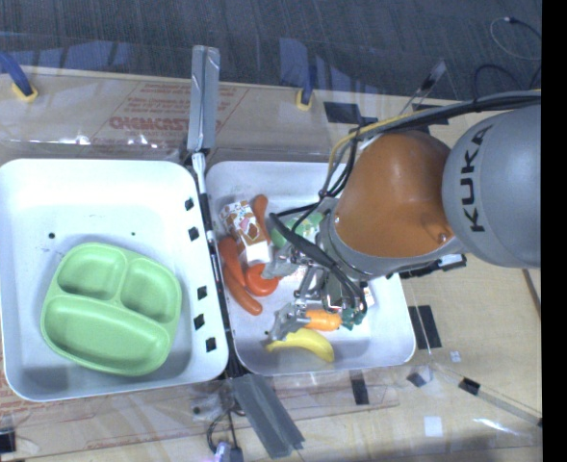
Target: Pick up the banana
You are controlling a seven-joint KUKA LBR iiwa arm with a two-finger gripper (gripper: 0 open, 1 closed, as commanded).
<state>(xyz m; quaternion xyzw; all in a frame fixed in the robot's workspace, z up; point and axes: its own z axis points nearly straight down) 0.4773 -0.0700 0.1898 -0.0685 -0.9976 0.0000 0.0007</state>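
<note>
1. Jaws (307, 318) low over the near part of the right bin, hung beneath the orange wrist band; whether open or closed, cannot tell, hidden among cables and metal parts.
2. Nothing seen clamped in them.
3. Just below, a small orange carrot-like piece (320, 321) lying roughly crosswise, touching or nearly touching the metal tip.
4. Directly under that, the yellow curved plastic banana (306, 344) on the bin floor, close to the near wall of the shallow white right-hand bin (389, 349).
5. Banana's long axis roughly left to right in the view, slightly tilted; one end toward the left at the bin's middle, the other toward the lower right; curve arched upward toward the jaws.
6. Farther left, a long red-orange sausage-shaped toy (237, 277) lying lengthwise beside the bins' shared wall, with a red curved piece (262, 281) against it.
7. Above those, a small white-and-brown printed carton (245, 227) and a slim orange stick-like item (260, 210).
8. Green object (309, 226) partly hidden under the wrist.
9. In the shallow white left-hand bin (13, 210), a light green three-compartment plastic tray (112, 308).
10. Light wooden bench (485, 354) under both bins.
</note>
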